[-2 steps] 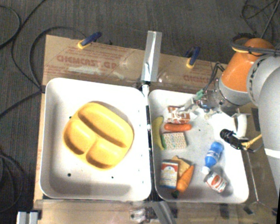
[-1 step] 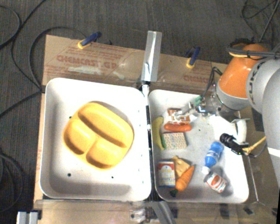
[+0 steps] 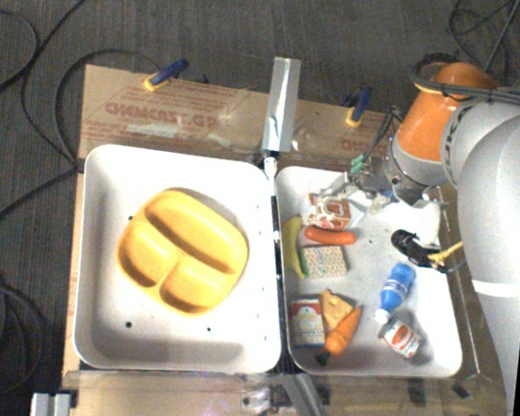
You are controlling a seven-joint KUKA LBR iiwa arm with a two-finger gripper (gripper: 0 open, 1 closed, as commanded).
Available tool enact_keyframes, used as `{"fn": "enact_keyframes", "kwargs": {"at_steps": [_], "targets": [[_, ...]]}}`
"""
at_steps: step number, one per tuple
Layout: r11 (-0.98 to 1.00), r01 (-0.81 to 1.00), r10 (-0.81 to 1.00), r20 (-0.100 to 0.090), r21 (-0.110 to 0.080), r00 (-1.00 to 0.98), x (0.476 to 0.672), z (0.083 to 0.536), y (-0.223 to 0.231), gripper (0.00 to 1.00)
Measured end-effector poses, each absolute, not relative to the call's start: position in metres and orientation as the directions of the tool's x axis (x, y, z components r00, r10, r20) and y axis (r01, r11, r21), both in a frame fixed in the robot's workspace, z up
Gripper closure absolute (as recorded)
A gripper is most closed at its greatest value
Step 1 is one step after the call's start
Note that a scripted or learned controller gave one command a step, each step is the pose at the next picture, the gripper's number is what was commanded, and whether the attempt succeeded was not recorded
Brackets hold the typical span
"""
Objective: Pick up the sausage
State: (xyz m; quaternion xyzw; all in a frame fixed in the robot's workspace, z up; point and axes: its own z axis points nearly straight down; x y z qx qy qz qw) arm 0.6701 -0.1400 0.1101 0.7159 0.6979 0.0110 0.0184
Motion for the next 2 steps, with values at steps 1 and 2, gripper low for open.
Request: {"fn": "enact_keyframes", "kwargs": {"at_steps": [1,2], "targets": [[0.067,0.996,0.998,-0.017,0.057,-0.067,0.624,0.111,-0.111,0.0],[0.057,0.997,0.998,-0.009,0.059,-0.057,0.589,0.11,-0.127,0.0]]}}
